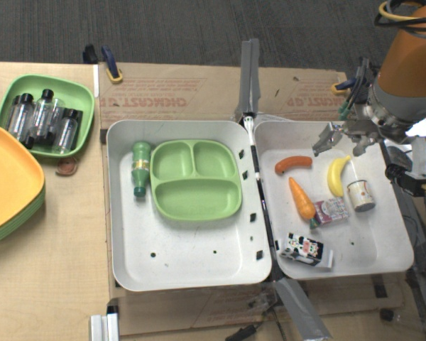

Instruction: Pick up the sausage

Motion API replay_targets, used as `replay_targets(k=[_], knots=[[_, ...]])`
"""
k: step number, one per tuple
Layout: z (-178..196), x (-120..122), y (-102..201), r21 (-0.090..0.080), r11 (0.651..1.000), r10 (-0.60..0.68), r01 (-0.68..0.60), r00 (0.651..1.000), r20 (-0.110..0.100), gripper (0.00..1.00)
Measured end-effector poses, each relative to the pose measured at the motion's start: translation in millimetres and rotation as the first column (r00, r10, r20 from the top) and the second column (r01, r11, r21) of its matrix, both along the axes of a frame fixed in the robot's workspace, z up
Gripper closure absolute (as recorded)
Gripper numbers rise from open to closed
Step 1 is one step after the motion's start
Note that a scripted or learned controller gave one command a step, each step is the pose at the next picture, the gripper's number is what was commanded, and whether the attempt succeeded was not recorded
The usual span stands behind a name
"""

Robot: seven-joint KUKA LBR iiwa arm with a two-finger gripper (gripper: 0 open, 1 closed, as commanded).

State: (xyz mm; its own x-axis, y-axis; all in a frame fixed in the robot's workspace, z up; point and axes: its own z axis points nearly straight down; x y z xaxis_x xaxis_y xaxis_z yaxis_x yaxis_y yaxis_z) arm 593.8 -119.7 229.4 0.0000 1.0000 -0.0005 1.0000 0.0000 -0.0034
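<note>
The sausage (293, 164), short and orange-red, lies flat in the right bin (383, 254) near its back left corner. My gripper (337, 148) hangs over the back of that bin, up and to the right of the sausage and apart from it. Its two fingers (321, 143) are spread open with nothing between them. The grey arm with its orange band rises toward the upper right.
In the right bin with the sausage lie a carrot (302, 198), a banana (336, 176), a small can (360, 195), a pink packet (331, 211) and a black-and-white carton (307, 249). The left bin (192, 261) holds a green divided plate (195, 180) and a green bottle (140, 168).
</note>
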Motion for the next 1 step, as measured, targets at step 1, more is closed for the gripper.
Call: replay_targets(k=[1], knots=[[-138.4,-30.9,24.2,0.001,0.997,0.073,-0.073,0.997,0.001,0.0]])
